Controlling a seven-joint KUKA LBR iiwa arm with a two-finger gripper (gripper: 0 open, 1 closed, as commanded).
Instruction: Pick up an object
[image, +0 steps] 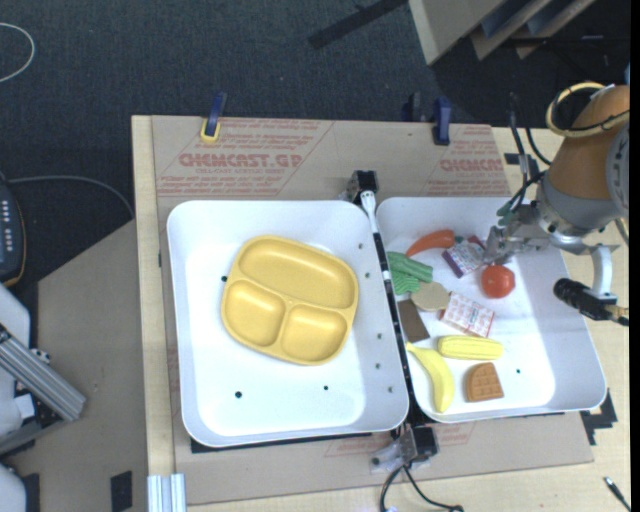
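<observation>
From the camera above the bench, we take the yellow divided plate (289, 299) in the left bin (195, 330) as our landmark; everything that matters sits to its right, in the right bin (570, 370), where the toy food lies in a loose cluster. We read the step in hand as the approach to a grasp: the gripper (503, 243) is down inside that bin, far right of the plate and a little above its level in the picture, just above the red tomato (498, 281) and just right of a small purple packet (464, 258). Nothing visibly sits between the tips, and the view is too small and dark there for us to tell whether the claw is spread or pressed together. We judge the tomato the likely target, since it lies nearest below the tips. It looks round, smooth and glossy red, lying apart from its neighbours on the bin floor, so we expect it could roll or squirt aside if pinched off centre. The next move, as we see it, calls for centring over it, lowering around its widest part, and closing. Closer to the plate lie an orange carrot (432, 241), a green leafy piece (408, 272), a red-and-white checked packet (468, 315), a corn cob (470, 348), a banana (434, 374) and a waffle piece (484, 382).
</observation>
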